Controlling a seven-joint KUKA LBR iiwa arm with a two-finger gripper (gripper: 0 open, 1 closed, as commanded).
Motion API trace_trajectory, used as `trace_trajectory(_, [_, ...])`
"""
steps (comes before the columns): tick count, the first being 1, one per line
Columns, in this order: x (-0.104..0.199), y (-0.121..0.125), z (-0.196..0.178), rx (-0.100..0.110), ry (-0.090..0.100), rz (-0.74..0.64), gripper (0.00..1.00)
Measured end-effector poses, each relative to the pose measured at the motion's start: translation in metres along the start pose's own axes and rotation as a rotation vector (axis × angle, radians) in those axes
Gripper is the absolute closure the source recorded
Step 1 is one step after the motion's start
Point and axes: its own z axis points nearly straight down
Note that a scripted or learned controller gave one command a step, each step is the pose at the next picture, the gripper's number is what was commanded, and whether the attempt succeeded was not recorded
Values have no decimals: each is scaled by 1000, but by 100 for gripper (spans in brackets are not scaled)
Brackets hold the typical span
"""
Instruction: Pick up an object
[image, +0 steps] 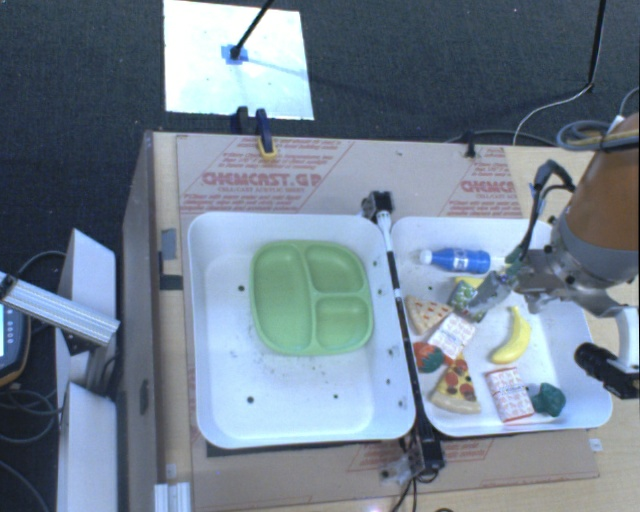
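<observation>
**Reaching into the crowded bin for a first pick**

We are hanging the arm (600, 215) over the right bin (590, 405), and we are taking the banana (512, 337) as our landmark for everything else. The jaws (490, 293) are coming in just up and to the left of the banana, low over a small greenish packet (462, 294) that is lying a little further left. We cannot tell how far the jaws are parted, and we are seeing nothing clearly held between them.

The toys are lying loose and close together in this bin, presumably so that any descent has something to meet. The blue bottle (455, 260) is lying on its side above and left of the banana, near the bin's far wall. The pizza slice (456, 387) is sitting below and left of the banana, the red-and-white packet (510, 393) just below it, and the dark green piece (548, 399) below and right.

Well to the left of the banana, the green divided plate (310, 297) is resting alone in the left bin (215, 330), probably kept apart as a drop place. Both bins are sitting side by side on the desk (300, 175).

We are judging the pick as not yet made; the packet looks the likeliest target.
</observation>
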Motion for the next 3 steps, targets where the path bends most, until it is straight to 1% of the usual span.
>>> trace_trajectory(1, [-9, 77, 86, 2, 0, 1, 0])
trace_trajectory(2, [-22, 111, 178, 2, 0, 2, 0])
trace_trajectory(3, [-23, 62, 178, 1, 0, 2, 0])
